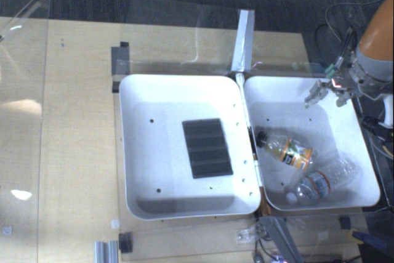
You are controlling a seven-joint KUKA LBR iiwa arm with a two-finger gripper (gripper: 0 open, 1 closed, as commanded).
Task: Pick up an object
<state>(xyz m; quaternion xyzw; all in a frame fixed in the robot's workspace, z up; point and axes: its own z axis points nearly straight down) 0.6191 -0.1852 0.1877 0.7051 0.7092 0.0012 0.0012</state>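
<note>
A black ridged rectangular pad [207, 148] lies flat in the middle of the left bin [141, 101]. In the right bin [283, 98] a small bottle with a dark cap and a yellow-orange label [286, 151] lies on its side near the left wall. A clear plastic bottle with a blue label [317, 183] lies near the front right corner. My gripper [326, 97] hangs over the back right part of the right bin, well behind both bottles. It is open, its fingers spread apart with nothing between them.
A metal post [243, 40] stands behind the seam between the bins. Cables [332, 21] hang by the arm at the right. Black clamps [121, 58] sit at the left bin's back corner. Bare wooden bench [61, 132] extends to the left.
</note>
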